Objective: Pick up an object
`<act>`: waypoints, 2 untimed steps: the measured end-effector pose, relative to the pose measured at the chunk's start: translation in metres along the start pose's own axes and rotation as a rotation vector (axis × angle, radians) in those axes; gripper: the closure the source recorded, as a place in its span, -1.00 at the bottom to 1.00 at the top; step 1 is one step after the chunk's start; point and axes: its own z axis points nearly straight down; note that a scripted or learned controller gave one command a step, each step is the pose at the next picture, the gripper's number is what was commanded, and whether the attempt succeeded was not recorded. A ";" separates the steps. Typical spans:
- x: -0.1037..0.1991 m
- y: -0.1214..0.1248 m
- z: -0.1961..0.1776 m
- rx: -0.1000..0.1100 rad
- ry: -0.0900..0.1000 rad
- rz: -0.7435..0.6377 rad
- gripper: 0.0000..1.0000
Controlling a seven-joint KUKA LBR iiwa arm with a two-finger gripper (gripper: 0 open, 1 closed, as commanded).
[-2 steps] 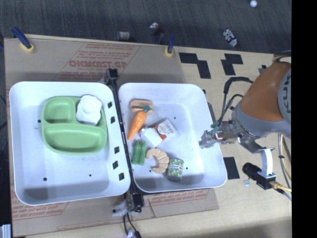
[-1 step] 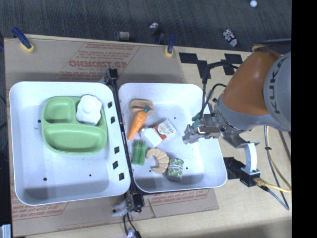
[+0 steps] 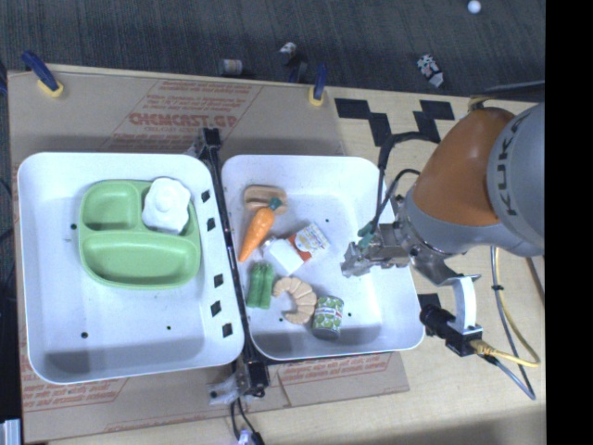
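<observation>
Two shallow white bins sit side by side on a sheet of brown cardboard (image 3: 185, 109) laid over the bench. The left bin (image 3: 42, 276) holds a green divided tray (image 3: 139, 248), and a white rounded lump (image 3: 167, 202) sits in the tray's upper right compartment.

The right bin (image 3: 371, 327) carries a scatter of toy food, mostly along its left half. Near the top there is a tan bread-like piece (image 3: 262, 195), and just below it an orange carrot (image 3: 257, 233) lies at a slant, its green top pointing up and to the right. Beside the carrot's lower end is a small white block (image 3: 282, 256), with a little red and white packet (image 3: 310, 240) just to its right. Lower down a green vegetable piece (image 3: 259, 285) lies close to the bin's left wall, a pale croissant (image 3: 296, 297) curls next to it, and a small green-labelled can (image 3: 328, 313) touches the croissant's right side.

The grey arm (image 3: 482, 188) with its orange band comes in from the right, and the gripper (image 3: 357, 258) hangs over the right part of the right bin, over bare white floor. It stands apart from the packet, which is the nearest item to its left. I cannot tell whether it is spread or closed; the metal parts blur together from here. Nothing shows between them.
</observation>
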 end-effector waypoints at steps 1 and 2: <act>0.000 0.000 0.035 0.001 0.000 0.000 1.00; -0.028 0.001 -0.034 -0.004 -0.001 0.003 1.00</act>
